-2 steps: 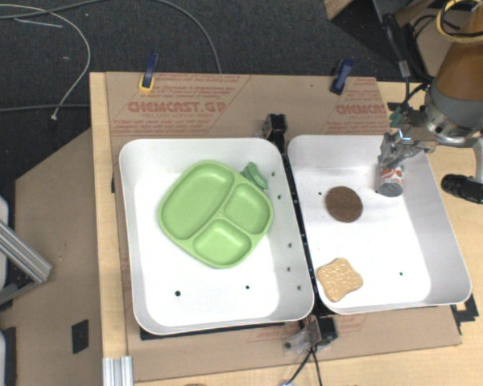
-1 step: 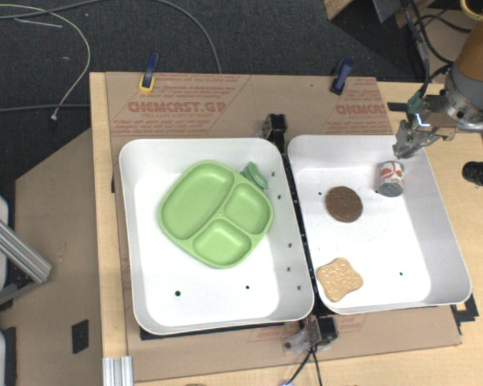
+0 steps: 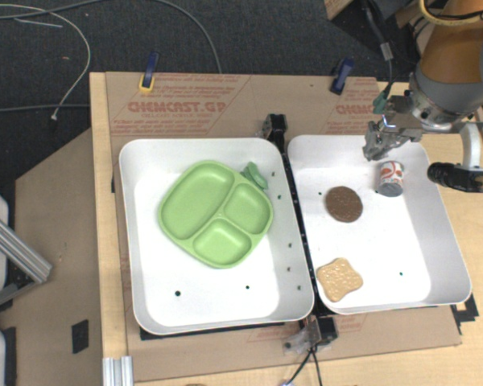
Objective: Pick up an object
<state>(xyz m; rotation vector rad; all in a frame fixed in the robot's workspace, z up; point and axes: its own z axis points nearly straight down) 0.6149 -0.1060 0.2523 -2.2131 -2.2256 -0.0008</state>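
We see a cardboard-covered surface (image 3: pixel 225 103) carrying two shallow white bins side by side. We take the right bin (image 3: pixel 435 280) as our landmark. To its left, touching along the shared edge, lies the left bin (image 3: pixel 145 296), which holds a green divided plate (image 3: pixel 216 213) with a small green piece (image 3: pixel 256 175) at the plate's upper right rim.

Above the right bin's far corner hangs the grey arm with its orange band (image 3: pixel 455 51). Its gripper (image 3: pixel 384 145) sits over the bin's far edge; we cannot tell whether it is spread or pressed together, and we see nothing held in it.

Inside the right bin, three things lie apart from one another. A round dark brown disc (image 3: pixel 344 203) rests near the bin's middle. A tan, cracker-like piece (image 3: pixel 339 280) lies at the near left corner. A small red and white can (image 3: pixel 390 177), on its side, lies near the far edge, just below the gripper.

We judge the can the nearest candidate. To do this step well, the gripper should centre over the can's body, line up across its narrow width, and come down straight, since a can on its side may roll away.
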